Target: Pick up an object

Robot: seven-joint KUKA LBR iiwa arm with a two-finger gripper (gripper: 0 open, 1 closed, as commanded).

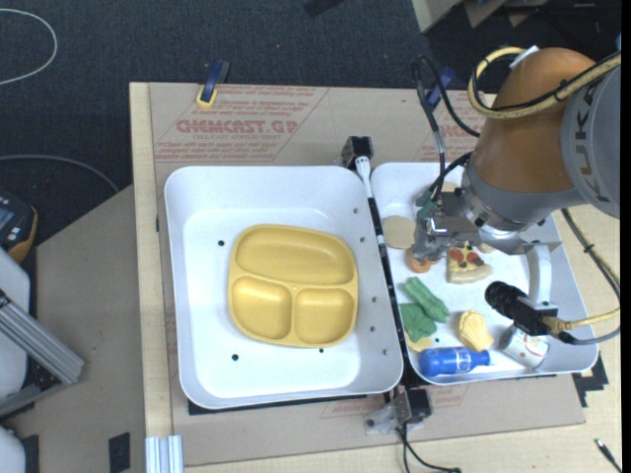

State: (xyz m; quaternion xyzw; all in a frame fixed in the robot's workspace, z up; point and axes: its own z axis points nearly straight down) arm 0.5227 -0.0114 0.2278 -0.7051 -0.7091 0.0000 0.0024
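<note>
The orange piece (422,261) lies in the right bin (392,175), close to its left wall. The gripper (431,242) hangs right over it; whether the claw is apart or together cannot be told. A pizza slice (465,265) sits just right of the orange piece and a tan disc (397,232) just beyond it. Nearer lie a green piece (425,304), a corn cob (474,330) and a blue bottle (454,362). The left bin (197,225) holds a yellow tray (293,284).
</note>
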